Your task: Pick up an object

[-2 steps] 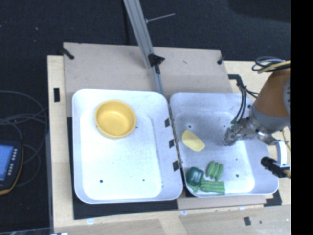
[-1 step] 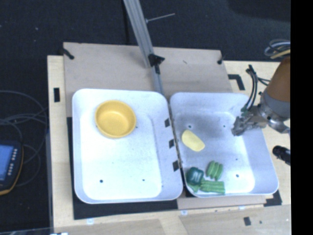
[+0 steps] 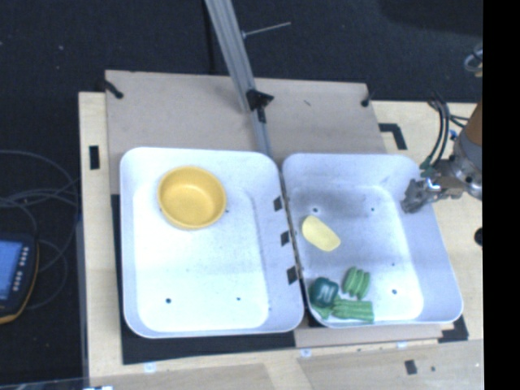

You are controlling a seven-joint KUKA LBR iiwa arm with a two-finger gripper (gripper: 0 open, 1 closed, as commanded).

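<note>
A yellow bowl (image 3: 192,197) sits in the left bin (image 3: 146,299), near its back left. In the right bin (image 3: 422,258) lies a pale yellow lump (image 3: 320,234) close to the divider. Toward that bin's front edge are several green pieces: a dark green one (image 3: 323,291), a lighter ridged one (image 3: 355,281) and another (image 3: 353,310) along the rim. My gripper (image 3: 416,195) hangs at the right bin's back right rim, well away from all of them, and nothing shows between its fingers.
A grey metal pole (image 3: 231,47) slants from the top of the view down to the seam between the bins. Black cables (image 3: 443,132) hang beside the arm (image 3: 467,165) at the right. A handheld pendant (image 3: 15,270) lies off the bench at the left.
</note>
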